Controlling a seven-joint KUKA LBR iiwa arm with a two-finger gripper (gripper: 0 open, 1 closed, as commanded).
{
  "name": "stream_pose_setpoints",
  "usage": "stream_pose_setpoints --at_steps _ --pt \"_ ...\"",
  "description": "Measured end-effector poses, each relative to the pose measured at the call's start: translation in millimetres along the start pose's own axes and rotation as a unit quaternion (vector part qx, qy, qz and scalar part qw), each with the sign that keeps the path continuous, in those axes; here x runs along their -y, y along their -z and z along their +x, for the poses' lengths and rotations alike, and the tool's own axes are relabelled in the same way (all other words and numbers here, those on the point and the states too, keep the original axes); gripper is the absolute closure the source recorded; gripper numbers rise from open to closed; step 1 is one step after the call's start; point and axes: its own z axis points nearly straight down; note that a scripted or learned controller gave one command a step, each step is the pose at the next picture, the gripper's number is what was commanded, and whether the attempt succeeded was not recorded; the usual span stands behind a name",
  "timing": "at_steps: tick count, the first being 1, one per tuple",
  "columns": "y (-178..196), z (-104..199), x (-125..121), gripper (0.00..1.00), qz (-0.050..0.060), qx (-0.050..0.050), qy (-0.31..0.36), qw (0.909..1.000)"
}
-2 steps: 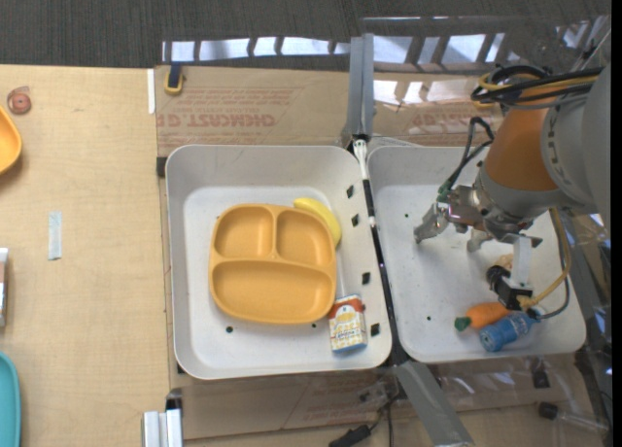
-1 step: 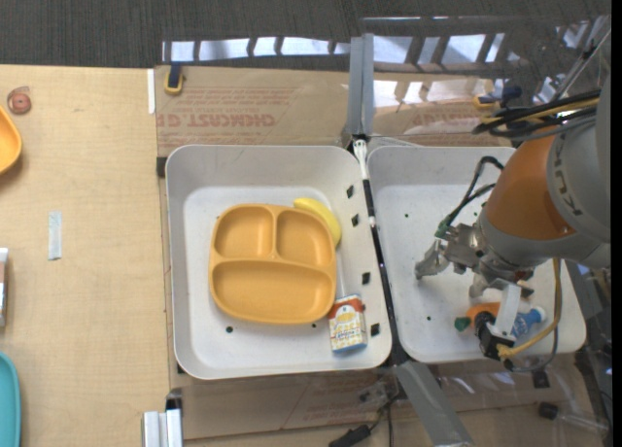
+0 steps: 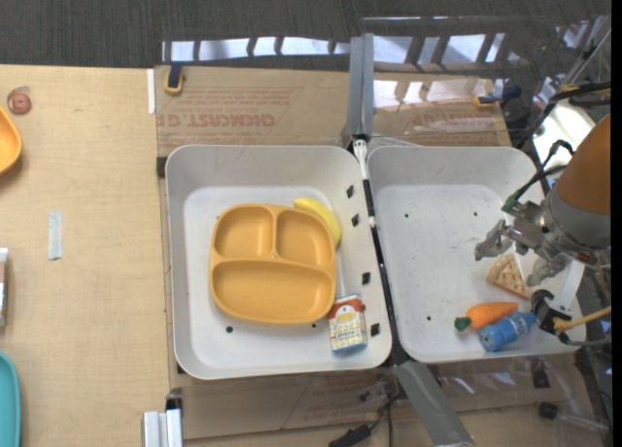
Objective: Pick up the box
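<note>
Two white bins on bench; my gripper spread open, empty, right bin; box far left, leaning on plate, could topple when grasped

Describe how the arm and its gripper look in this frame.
At the right edge the arm shows as a broad orange band above a grey wrist. Below it, the gripper is bare grey metal with thin fingers and angular links. Black cables loop beside the wrist, and a yellowish lead runs off lower down. No markings can be read.
</note>
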Motion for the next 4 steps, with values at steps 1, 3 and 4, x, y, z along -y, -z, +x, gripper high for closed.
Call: stream_pose_setpoints --at_steps 1,3,4 --pt "-39 33 58 0.0 0.001 0.0 -0.012 0.9999" --pt "-38 -5 -44 0.0 0.004 -0.005 0.092 0.9958" --pt "-37 14 -72 0.0 0.0 -0.002 0.081 0.9967"
